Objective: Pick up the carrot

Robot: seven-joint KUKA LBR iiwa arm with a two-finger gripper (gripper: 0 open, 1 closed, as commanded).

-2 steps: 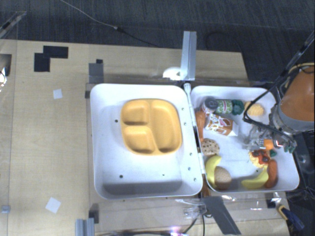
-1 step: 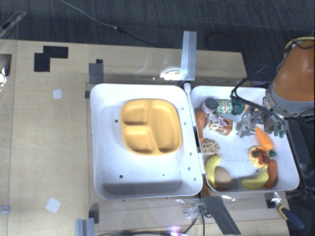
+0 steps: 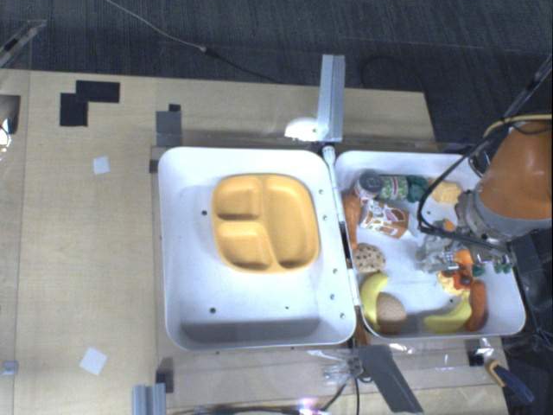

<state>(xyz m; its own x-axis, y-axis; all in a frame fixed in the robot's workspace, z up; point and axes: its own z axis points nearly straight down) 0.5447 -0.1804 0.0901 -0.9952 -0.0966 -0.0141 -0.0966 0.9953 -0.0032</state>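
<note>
Camera view gives us no readable writing on the bottle (image 3: pixel 390 186) or carton (image 3: pixel 383 219). We count two bananas (image 3: pixel 373 290), one carrot (image 3: pixel 476 304) at five o'clock; we cannot tell the gripper's (image 3: pixel 455 262) state.

Banana (image 3: pixel 449 320) and arm (image 3: pixel 510 188) crowd the carrot (image 3: pixel 476 303).

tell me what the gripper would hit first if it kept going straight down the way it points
Most likely the carrot, which lies right under the gripper in the right bin; a banana sits just beside it. Depth is hard to judge from this slant.

No legible text or labels anywhere.
</note>
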